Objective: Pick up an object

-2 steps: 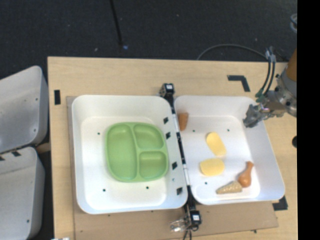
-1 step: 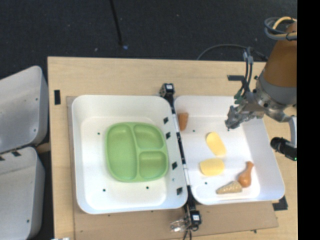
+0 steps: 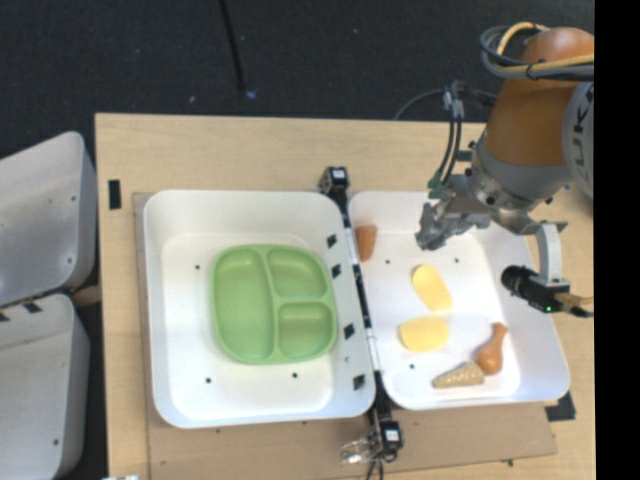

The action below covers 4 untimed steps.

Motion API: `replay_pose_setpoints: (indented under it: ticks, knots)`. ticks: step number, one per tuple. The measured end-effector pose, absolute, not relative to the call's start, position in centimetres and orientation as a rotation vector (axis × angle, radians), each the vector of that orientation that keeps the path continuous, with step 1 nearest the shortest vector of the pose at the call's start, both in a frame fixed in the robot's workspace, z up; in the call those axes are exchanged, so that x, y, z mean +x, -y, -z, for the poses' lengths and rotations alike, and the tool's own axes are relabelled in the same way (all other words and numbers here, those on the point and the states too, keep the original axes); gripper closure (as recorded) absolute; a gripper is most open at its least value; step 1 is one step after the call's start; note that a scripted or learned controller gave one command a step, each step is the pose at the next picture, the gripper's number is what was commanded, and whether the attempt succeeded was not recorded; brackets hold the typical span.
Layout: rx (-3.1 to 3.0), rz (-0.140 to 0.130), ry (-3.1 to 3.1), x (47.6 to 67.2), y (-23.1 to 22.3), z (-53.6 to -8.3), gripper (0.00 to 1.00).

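One gripper [image 3: 437, 230] hangs over the right bin [image 3: 530, 368]; whether it is clenched or released cannot be told. Just below it lies a yellow slice [image 3: 431, 287], likely light, stiff and smooth, best pinched across its narrow width. A green tray [image 3: 272, 303] sits in the left bin [image 3: 180, 388].

A robot lab: wooden bench [image 3: 120, 158], 2 white bins [image 3: 160, 268], dark carpet [image 3: 150, 38].

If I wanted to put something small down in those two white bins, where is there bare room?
Left bin: a bare white band all around the green tray, widest along the front. Right bin: crowded, two yellow pieces, a cone, a drumstick, an orange piece; the end effector hangs over its back.
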State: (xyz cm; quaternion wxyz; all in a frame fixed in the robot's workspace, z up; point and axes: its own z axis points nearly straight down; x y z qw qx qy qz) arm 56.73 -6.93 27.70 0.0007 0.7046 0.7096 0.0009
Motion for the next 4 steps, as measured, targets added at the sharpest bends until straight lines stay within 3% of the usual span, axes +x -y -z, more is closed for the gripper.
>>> replay_pose_setpoints:
  ticks: [3, 4]
  knots:
    - [2.214, -0.002, -2.229, 56.8, -8.2, -25.5, 1.0]
    - [2.219, 0.0, -2.224, 56.8, -7.9, -25.5, 0.0]
